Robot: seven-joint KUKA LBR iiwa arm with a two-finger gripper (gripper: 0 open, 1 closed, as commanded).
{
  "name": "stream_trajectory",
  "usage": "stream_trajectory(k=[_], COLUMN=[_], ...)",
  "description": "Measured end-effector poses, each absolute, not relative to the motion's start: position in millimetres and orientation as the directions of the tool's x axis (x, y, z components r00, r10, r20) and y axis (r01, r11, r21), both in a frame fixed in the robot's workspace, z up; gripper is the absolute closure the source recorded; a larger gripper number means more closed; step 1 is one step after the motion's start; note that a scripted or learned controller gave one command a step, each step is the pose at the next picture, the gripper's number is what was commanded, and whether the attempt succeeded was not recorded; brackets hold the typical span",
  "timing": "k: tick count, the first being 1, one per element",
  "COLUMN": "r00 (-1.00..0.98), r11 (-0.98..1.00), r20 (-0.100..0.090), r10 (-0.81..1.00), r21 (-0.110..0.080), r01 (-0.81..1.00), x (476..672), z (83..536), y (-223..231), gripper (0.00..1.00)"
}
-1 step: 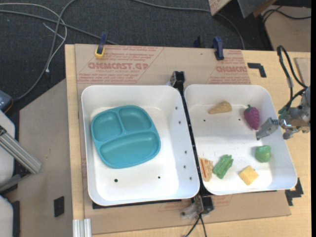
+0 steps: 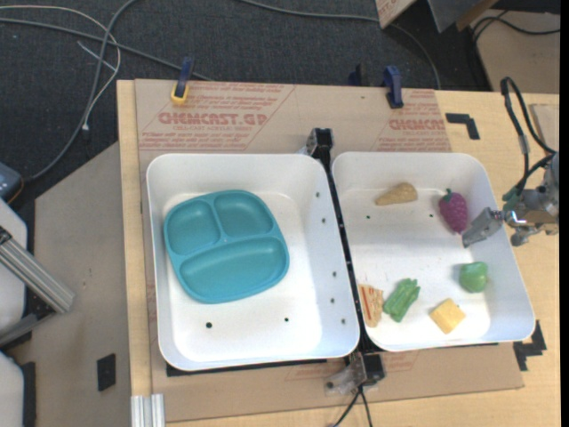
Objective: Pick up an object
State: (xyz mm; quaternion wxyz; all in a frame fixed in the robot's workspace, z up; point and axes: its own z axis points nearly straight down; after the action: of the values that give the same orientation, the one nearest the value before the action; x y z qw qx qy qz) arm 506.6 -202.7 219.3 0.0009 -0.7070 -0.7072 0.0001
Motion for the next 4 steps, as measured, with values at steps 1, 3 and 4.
stream_trajectory(k=[1,3,4], r00=[0.001,0.000,0.002], r11=[-0.001,0.000,-0.002], r20=[0.004,0.003,0.003], r10=[1.000,1.000,1.000], r21=[-0.008,-0.004,-0.001], r01=[1.000,1.000,1.000], x=[500.0,494.7,495.5], z=[158,84,96], y=[-200,-203,-204], gripper=[0.00,0.00,1.00])
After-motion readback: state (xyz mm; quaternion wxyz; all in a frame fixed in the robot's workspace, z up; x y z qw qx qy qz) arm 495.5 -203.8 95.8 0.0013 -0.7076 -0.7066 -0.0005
